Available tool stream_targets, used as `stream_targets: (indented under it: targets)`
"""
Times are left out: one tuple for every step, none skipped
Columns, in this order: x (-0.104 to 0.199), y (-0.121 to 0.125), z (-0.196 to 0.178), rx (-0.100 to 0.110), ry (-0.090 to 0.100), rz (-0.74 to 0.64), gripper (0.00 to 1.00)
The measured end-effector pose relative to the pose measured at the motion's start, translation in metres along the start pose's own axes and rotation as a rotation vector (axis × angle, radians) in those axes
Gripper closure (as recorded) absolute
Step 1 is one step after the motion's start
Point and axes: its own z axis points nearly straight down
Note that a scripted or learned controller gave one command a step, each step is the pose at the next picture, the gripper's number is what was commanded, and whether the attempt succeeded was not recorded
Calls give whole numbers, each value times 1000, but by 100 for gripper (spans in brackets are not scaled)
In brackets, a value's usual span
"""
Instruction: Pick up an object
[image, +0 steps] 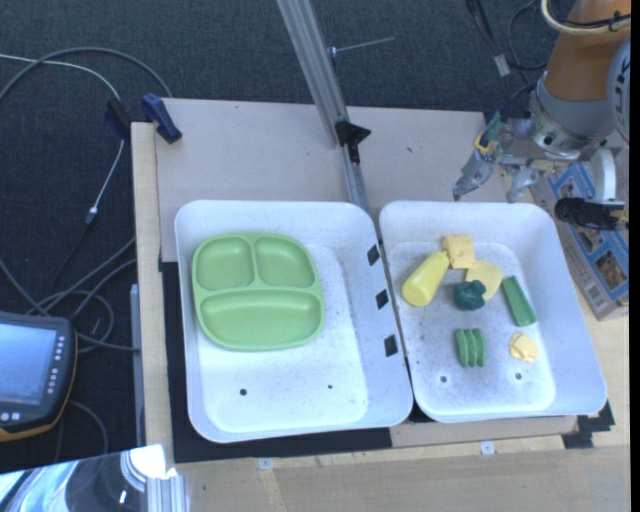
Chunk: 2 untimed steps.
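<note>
The right bin (560, 260) holds several small toys. A yellow bottle-like piece (425, 278) lies at the left, with a yellow block (459, 250) and a yellow wedge (487, 275) beside it. A dark green lump (469, 294) touches the wedge. A green stick (518, 300), a ridged green piece (470, 347) and a small yellow piece (523, 347) lie nearer the front. My gripper (495, 183) hangs over the bare bench just beyond the bin's far rim, open, nothing between its fingers.
The left bin (350, 330) carries a light green divided plate (258, 290). A slanted metal post (325, 80) rises from between the bins at the back. Cables and a tablet (30, 370) lie on the floor at left.
</note>
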Motion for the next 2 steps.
stream_targets:
  targets:
    - [0,0,0,-1,-1,0,0]
    - [7,-8,54,4,1,1,0]
